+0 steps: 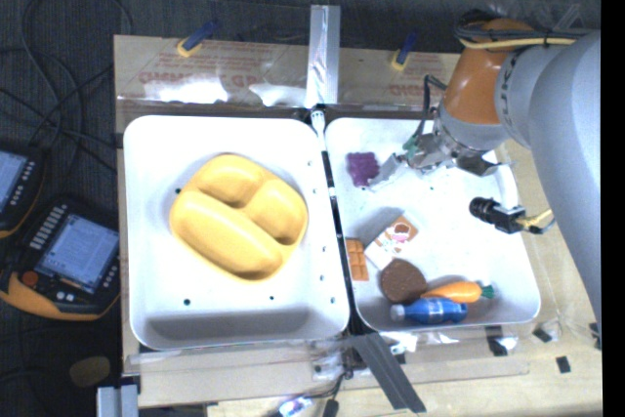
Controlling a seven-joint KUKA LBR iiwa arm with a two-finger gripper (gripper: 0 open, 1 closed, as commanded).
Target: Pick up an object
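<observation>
My gripper (394,163) hangs low over the back of the right bin (518,278), coming in from the right. A small purple object (362,168) lies just left of its tip, with a narrow gap between them. Toward the front of that bin lie a small pink-and-white card (399,232), an orange-brown block (356,260) against the left wall, a brown round piece (401,280), an orange carrot-like toy (455,290) and a blue bottle (431,311) on its side. I see nothing held in the gripper.
A large yellow lumpy object (237,214) takes up the middle of the left bin (156,308). A raised divider (332,210) separates the two bins. The grey arm with its orange band (479,93) covers the right bin's back right corner.
</observation>
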